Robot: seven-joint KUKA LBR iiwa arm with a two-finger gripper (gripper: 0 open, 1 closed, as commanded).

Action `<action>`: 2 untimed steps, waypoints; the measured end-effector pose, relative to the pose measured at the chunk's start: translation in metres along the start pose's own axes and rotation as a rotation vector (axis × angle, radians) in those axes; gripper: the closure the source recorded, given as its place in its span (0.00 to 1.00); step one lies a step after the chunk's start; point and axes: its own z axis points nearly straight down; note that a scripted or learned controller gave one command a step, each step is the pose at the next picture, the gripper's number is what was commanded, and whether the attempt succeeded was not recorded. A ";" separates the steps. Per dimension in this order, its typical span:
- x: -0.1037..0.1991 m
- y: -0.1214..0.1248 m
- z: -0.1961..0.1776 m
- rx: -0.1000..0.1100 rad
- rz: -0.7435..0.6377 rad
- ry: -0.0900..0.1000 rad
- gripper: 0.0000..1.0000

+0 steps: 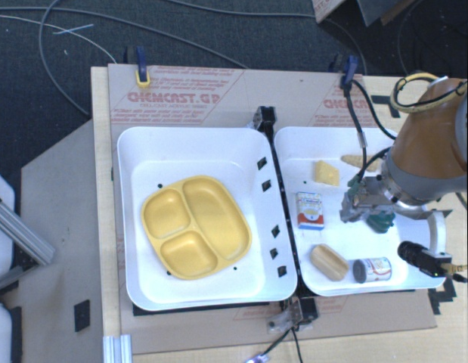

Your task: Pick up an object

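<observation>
Camera view: gripper low in the right bin, beside a teal object; grip state unreadable; nothing visibly lifted yet.

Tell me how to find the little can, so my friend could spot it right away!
Look at the right white bin, where the robot arm reaches in. Go to its front edge, near the bottom of the picture. The can lies on its side there, right of a tan cylinder-shaped block; it is the only shiny silver thing, with a red-and-white label.
</observation>
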 end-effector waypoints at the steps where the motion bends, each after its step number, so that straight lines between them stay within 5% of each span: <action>1: 0.003 -0.008 -0.047 0.000 -0.001 0.000 1.00; 2: 0.000 -0.009 -0.089 -0.001 -0.001 0.000 1.00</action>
